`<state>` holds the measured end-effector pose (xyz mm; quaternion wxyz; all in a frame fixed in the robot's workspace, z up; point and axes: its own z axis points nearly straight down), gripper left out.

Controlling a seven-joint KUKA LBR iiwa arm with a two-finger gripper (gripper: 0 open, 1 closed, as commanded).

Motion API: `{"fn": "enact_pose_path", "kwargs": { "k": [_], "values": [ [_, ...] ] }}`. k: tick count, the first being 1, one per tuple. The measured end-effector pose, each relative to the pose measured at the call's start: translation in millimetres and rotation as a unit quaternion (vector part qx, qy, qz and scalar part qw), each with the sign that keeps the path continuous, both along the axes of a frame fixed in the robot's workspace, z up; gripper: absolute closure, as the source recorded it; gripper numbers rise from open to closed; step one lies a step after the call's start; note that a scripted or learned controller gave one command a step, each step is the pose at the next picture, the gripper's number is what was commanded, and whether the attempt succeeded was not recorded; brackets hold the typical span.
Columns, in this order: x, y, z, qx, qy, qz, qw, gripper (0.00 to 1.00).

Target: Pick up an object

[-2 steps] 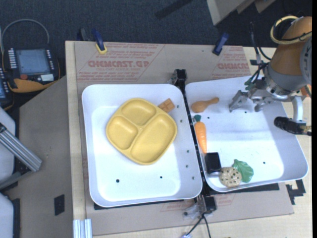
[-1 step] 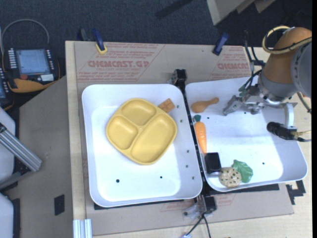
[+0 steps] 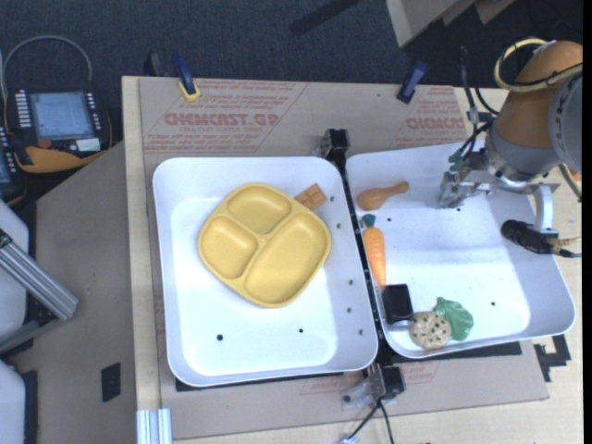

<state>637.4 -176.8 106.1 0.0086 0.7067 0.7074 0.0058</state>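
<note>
Gripper (image 3: pixel 455 192) low in right bin (image 3: pixel 518 326) (fingers apparently empty), nr drumstick (image 3: pixel 382 194).

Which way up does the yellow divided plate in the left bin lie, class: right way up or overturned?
Right way up. The yellow divided plate shows three hollow compartments facing the camera, split by raised ridges, resting in the left bin.

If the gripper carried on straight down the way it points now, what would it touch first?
Most likely the bare white floor of the right bin. The gripper hangs over its upper part; the chicken drumstick lies off to the side, apparently clear of that line, though depth is hard to judge.
</note>
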Motion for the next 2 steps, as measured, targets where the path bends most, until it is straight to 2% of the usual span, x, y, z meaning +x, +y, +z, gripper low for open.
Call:
{"fn": "enact_pose_path", "kwargs": {
  "k": [1,2],
  "values": [
    [3,5,63,0.0008,0.007,0.000,1.0000,1.00],
    [2,14,112,0.0009,0.007,0.000,1.0000,1.00]
  ]
}}
